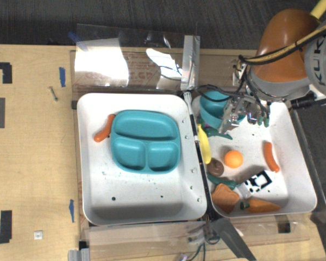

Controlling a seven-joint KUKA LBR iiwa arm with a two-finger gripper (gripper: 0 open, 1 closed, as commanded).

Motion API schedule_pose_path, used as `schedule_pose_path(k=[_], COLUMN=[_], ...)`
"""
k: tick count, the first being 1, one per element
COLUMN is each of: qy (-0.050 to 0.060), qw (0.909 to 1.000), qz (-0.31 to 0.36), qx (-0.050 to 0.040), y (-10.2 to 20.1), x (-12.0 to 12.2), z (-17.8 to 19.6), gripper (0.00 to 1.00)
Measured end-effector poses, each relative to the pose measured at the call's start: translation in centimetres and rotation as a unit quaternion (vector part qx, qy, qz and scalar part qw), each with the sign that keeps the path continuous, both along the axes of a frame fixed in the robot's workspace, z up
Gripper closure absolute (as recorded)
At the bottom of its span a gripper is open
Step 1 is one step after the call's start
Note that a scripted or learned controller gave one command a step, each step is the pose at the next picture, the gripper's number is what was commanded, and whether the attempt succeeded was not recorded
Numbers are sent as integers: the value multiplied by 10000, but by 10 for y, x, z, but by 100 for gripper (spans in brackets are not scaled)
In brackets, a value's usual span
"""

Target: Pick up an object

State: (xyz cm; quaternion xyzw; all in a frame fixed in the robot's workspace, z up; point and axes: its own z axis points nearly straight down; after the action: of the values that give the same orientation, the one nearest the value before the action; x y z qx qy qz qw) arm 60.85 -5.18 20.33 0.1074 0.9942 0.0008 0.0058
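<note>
My gripper (240, 119) hangs over the upper part of the right bin (293, 145), open, with nothing between its fingers. Just to its left stands a teal cup (211, 106), close to the left finger. Below the gripper lie a yellow banana (205, 144), an orange ball (233, 159), a brown round piece (215, 168) and an orange sausage (270, 156). Along the bin's front edge are a brown-orange wedge (225, 197), a carrot (263, 205) and a black-and-white block (257, 181).
The left bin (92, 189) holds a large teal divided tray (146, 141) and an orange sausage (104, 128) beside the tray's left edge. A clear plastic sheet (130, 64) lies behind the bins. The arm's orange band (285, 34) rises at the upper right.
</note>
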Motion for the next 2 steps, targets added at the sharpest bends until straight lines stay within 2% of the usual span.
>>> schedule_pose_path(k=[1,2], qy=[26,-6], qw=[10000,10000], qz=[-88,-84], qx=[10,-2], y=[47,47], x=[47,48], z=[32,43], gripper=[100,100])
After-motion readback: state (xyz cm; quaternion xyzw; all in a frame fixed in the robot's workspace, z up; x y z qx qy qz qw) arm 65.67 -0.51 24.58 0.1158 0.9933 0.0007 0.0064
